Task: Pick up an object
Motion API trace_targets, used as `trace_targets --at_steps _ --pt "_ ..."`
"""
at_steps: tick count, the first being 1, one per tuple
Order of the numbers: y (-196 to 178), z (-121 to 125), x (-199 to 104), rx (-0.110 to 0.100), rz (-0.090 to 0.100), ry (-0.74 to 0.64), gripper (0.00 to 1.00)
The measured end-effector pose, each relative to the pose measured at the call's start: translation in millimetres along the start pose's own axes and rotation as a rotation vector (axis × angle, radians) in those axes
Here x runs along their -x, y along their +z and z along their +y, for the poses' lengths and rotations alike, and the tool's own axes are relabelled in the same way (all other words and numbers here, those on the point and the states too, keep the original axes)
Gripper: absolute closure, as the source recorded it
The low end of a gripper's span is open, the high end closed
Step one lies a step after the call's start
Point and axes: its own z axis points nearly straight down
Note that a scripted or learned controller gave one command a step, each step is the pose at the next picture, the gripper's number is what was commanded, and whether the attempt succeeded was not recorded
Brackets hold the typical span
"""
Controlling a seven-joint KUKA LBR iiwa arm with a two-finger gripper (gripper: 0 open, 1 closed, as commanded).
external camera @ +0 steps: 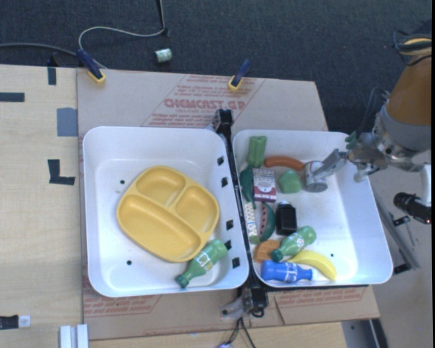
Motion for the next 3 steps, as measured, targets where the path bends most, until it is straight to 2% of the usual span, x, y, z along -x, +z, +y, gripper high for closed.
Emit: trace_targets --at_steps 1,2,3 --pt "131 39 0 0.001 -0.001 0.000 0.00" --pt "136 9 -37 0.004 -0.003 0.001 0.00" --pt "136 -51 -21 0.004 -0.002 0.002 0.00"
